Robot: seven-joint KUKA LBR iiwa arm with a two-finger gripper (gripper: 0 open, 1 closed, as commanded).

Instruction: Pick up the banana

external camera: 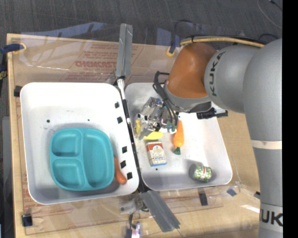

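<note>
Banana (pixel 153 136): you see it in the right bin (pixel 218 148), just under the gripper (pixel 156 117).
Gripper state: you can't tell; seemingly clutter-masked.
Risk: carrot (pixel 178 134) and can (pixel 156 153) crowd it, so you may grab wrong.

left bin (pixel 35 133): tray (pixel 82 157) | right bin (pixel 218 148): carrot (pixel 178 138), can (pixel 201 173)

Bulky grey KUKA arm (pixel 253 83), black lettering, glossy orange band (pixel 188 71), cluttered metallic wrist hardware (pixel 156 114)
</note>
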